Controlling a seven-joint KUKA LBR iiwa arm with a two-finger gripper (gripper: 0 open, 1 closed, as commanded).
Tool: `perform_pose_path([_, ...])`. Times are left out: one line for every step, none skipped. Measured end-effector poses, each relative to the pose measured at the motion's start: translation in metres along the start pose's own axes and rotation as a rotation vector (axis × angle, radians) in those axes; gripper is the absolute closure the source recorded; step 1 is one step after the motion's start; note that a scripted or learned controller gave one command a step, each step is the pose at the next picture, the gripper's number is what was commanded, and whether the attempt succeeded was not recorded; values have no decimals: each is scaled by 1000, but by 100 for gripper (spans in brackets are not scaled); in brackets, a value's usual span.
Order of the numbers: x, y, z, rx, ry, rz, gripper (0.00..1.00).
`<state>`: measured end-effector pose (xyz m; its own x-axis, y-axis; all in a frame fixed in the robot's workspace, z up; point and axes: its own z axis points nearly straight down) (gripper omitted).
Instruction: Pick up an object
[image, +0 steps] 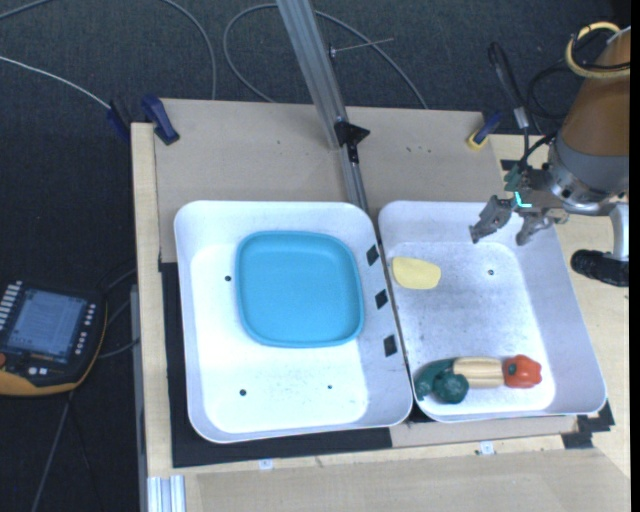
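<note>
Item: handheld control pendant (45, 335), dark with a lit screen, on the dark floor off the tabletop's edge, far left of the hand.

Item: tabletop (260, 150), pale board, with blue clamps at its far corners and a metal pole (320, 80) rising from its far middle, to the left of the hand and beyond it.

Item: left white bin (200, 250), shallow, well to the left of the hand. It holds a blue square plate (298, 288) lying flat near its centre.

Item: right white bin (560, 300), shallow, touching the left bin along their shared edge; the hand hangs over its far right corner.

Item: yellow piece (415, 273), rounded and lemon-like, in the right bin's far left part, left of the hand and a little nearer the camera. Its long axis runs roughly left to right.

Item: row of three things along the near edge of the right bin, well apart from the hand on its near side. A dark green lump (443, 383) at the left, a tan cylinder (478, 372) in the middle with its long axis left to right, and a red piece (522, 372) at the right. The three touch or nearly touch.

Item: hand (509, 225), on the grey arm with an orange band (598, 100), entering from the right. Its two fingers are spread apart, pointing down and leftward, with nothing between them.
</note>
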<state>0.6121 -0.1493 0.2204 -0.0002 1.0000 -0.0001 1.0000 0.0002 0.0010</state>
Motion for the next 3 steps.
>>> perform_pose_path([0, 0, 0, 0, 0, 0, 0])
perform_pose_path([8, 0, 45, 4, 1, 0, 0])
perform_pose_path([2, 5, 104, 6, 1, 0, 0])
